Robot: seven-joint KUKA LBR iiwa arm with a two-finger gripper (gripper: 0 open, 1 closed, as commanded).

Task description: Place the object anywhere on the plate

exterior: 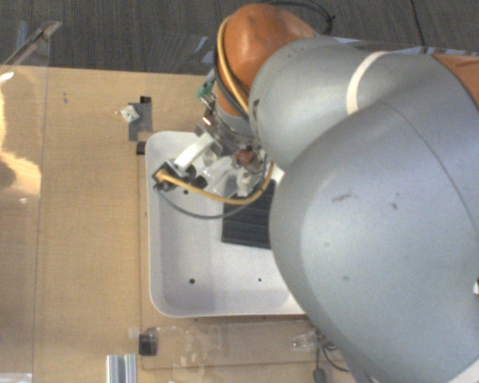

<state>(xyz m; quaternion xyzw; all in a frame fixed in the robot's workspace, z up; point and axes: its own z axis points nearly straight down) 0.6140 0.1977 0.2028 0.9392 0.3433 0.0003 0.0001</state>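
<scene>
Because the grey arm (pixel 367 206) fills most of the right side of the overhead view, much of the bench (pixel 72 238) is hidden behind it. The arm's large rounded joint sits in the foreground, and an orange band (pixel 259 42) shows above the wrist near the top centre. Below that band, the gripper (pixel 211 170) hangs over the upper part of 1 shallow white bin (pixel 184 286). How the gripper stands, wide or closed, cannot be told, since cables and fittings crowd that spot. A yellow cable (pixel 215 198) and a thin black cable (pixel 176 206) loop beneath the wrist. A dark ribbed rectangle (pixel 247 222) lies on the bin floor just beside the arm, partly covered by it; whether this is the task's object cannot be told. The bench is pale wood, and dark carpet (pixel 104 14) runs along the top.
</scene>
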